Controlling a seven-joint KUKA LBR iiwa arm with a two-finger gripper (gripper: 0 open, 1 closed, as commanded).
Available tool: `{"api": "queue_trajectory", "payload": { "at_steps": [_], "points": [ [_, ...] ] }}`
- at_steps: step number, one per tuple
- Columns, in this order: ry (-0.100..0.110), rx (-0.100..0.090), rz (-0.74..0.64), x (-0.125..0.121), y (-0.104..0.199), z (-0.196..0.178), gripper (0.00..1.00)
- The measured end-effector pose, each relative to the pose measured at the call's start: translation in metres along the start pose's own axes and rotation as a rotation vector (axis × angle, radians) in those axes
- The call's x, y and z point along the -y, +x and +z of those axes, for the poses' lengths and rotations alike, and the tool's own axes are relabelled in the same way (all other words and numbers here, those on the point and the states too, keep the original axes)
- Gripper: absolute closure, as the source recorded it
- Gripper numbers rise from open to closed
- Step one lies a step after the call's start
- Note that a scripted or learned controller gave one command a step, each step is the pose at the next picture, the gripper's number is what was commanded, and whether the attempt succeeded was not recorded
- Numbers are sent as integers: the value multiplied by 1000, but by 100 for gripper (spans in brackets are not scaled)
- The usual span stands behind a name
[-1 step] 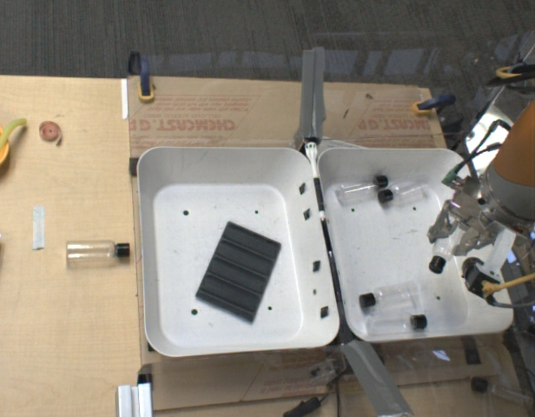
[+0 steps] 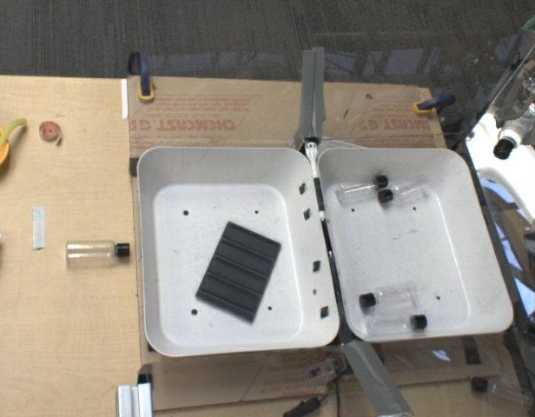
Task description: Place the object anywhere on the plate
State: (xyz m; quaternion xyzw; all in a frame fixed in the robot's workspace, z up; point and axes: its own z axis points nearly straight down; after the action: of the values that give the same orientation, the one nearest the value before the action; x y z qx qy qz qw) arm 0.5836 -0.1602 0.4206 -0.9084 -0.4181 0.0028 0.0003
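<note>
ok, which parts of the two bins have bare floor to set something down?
Left white bin: bare floor all around the ribbed dark grey rectangular plate, widest above it. Right white bin: open middle band between the clear black-capped vials at top and the pair at the bottom; those ends are crowded.

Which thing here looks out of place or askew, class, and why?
The clear bottle lies on its side on the bench, outside both bins. The dark ribbed plate sits askew in the left bin, while similar clear bottles lie in the right bin.
</note>
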Motion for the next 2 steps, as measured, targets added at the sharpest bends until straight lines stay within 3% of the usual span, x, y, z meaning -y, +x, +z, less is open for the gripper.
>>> {"api": "queue_trajectory", "payload": {
  "at_steps": [1, 2],
  "points": [
    [2, 1, -167, 139, 12, 102, 100],
    [-2, 0, -32, 232, 109, 92, 100]
  ]
}}
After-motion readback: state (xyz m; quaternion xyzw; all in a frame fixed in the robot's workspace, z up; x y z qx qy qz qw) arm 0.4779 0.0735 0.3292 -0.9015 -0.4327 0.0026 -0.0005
